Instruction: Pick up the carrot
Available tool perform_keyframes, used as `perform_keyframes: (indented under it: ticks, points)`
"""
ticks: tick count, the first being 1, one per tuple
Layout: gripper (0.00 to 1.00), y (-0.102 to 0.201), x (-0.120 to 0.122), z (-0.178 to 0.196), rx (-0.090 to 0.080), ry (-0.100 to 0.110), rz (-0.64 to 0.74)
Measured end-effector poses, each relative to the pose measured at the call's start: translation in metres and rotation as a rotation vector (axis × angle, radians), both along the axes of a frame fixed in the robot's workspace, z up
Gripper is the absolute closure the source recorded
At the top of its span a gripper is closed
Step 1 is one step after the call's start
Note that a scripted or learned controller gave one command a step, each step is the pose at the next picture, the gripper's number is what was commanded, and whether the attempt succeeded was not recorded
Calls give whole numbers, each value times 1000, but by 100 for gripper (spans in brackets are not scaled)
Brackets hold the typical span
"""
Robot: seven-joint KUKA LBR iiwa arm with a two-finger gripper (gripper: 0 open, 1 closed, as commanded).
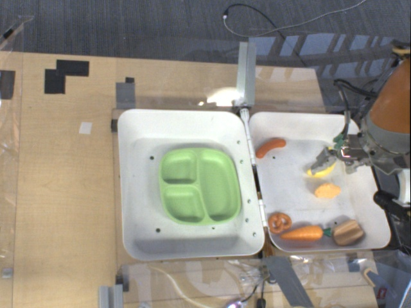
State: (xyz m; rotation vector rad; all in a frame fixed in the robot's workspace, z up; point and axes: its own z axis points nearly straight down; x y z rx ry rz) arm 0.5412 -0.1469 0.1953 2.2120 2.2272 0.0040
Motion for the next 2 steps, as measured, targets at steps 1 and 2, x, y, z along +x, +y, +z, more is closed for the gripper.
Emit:
perform_keyframes:
  ticks: [1, 2]
  points:
    - [0, -37, -6, -104, -3, -5, 47]
    - [0, -38, -49, -104, -7, -14, 197]
